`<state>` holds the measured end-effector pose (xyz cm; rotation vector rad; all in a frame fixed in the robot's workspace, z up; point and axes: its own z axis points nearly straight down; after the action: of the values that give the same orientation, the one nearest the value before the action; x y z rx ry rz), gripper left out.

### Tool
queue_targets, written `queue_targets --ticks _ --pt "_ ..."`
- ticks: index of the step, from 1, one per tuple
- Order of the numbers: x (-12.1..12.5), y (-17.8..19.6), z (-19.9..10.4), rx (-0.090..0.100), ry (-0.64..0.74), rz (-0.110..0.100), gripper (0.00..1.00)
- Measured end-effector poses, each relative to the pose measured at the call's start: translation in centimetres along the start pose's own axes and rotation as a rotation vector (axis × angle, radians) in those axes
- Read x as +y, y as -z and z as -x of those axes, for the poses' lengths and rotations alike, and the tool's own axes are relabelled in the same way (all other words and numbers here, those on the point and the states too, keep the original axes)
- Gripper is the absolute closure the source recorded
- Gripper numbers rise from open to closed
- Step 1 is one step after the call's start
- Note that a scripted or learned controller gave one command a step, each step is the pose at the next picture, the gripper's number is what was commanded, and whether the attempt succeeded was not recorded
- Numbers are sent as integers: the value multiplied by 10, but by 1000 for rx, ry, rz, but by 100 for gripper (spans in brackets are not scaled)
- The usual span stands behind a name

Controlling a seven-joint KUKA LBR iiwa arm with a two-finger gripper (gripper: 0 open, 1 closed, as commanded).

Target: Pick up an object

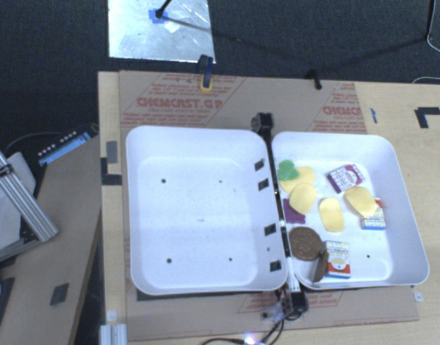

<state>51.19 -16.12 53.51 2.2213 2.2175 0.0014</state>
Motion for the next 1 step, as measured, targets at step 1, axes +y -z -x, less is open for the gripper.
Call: queue_targets --ticks 1 --pt "-24 0 26 0 0 0 100"
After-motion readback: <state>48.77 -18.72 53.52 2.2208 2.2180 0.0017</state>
